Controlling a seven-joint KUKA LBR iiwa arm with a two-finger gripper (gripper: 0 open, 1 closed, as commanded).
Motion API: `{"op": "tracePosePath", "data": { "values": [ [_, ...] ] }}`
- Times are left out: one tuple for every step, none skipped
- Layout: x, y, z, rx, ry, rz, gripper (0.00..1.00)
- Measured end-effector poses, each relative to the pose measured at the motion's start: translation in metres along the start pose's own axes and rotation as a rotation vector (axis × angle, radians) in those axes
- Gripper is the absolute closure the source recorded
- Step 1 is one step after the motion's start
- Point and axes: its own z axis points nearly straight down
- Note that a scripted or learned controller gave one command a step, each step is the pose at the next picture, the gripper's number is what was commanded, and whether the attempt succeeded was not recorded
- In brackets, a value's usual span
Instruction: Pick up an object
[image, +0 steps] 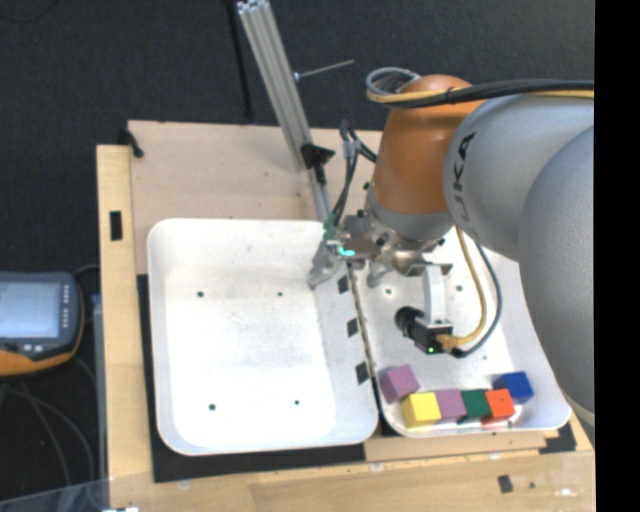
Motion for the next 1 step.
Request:
{"op": "tracePosePath", "data": {
  "values": [
    [0.0154,0.0113,-0.1374,-0.009,0.001,-0.004,0.00]
  ]
}}
